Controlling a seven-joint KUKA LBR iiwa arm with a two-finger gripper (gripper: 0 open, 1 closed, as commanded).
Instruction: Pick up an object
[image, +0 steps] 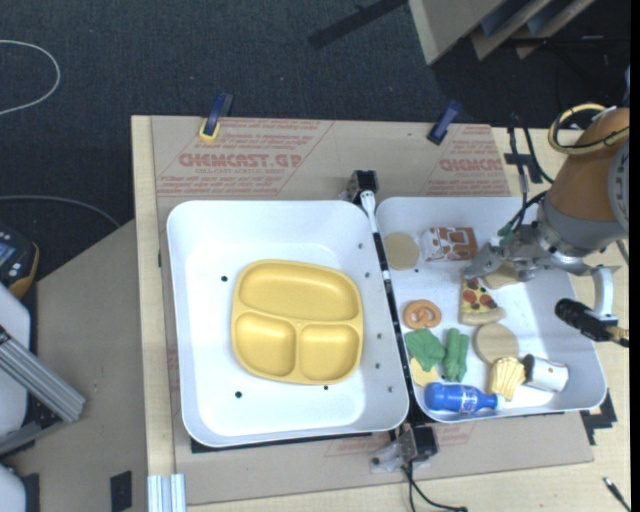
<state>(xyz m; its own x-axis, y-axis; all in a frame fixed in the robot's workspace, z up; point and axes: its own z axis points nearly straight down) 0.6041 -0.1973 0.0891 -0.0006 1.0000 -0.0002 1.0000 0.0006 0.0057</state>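
The right bin holds several toy foods. A pizza slice lies near its middle, with a brown-and-white toast piece and a tan round cookie behind it. A pretzel, green vegetables, a blue bottle, a yellow fries piece, a tan disc and a white cylinder fill the front. My gripper hangs low over the bin's back right, just behind the pizza slice and right of the toast piece. Nothing visible is lifted.
The left bin carries a yellow divided plate. A black clip sits where the two bins meet at the back. The grey arm with its orange band comes in over the right bin's far right edge.
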